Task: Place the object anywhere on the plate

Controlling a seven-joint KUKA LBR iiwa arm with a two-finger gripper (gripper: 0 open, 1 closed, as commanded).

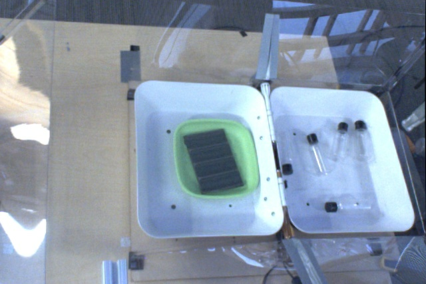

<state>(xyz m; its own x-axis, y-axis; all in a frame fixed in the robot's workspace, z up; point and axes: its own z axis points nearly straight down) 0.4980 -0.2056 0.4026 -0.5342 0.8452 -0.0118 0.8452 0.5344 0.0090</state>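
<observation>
Block [213, 161], dark and ribbed, lay flat within the green plate [182, 157] in the left bin [150, 163], the one farther from my reach side, so the placement looked done. Its long axis ran top to bottom of the view, with the near end tilted toward my side. I could not tell how wide my claw stood.

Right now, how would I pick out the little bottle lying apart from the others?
Look in the right-hand white bin, the one without the green plate. Three clear vials with black caps cluster near its upper middle; the lone vial lies flat near the bin's lower edge, cap pointing left.
</observation>
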